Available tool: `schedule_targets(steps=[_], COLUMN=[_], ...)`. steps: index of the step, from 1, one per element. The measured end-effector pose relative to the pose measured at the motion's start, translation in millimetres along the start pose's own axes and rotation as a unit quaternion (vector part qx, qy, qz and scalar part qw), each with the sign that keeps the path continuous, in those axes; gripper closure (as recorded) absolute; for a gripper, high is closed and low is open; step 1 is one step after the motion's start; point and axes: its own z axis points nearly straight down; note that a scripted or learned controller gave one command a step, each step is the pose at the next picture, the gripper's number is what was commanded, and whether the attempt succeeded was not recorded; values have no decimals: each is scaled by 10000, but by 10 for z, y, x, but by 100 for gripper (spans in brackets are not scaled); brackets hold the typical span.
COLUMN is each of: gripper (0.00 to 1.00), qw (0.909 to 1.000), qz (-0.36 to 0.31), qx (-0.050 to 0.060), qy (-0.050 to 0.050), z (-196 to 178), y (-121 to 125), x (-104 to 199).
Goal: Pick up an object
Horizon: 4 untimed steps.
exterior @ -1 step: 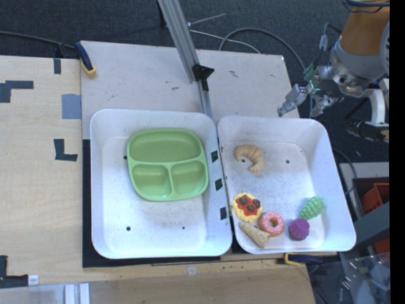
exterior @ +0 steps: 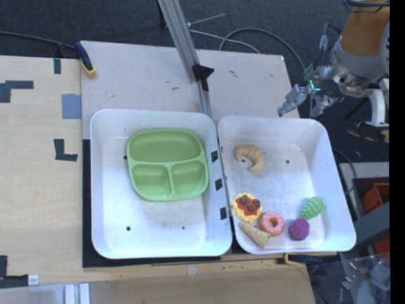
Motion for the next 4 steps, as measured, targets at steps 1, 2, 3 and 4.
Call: schedule_targets(steps=[1, 2, 3, 4], gripper=[0, 0, 0, 100], qw=[10000, 10000, 10000, 10000], qz=[3, 1, 1, -7], qx=[34, 37, 25, 7], qy=[6, 7, 2, 5], z=[640, 1282, 1723, 1594], y=[-37, -75, -110, -97], x=[44, 100, 111, 119])
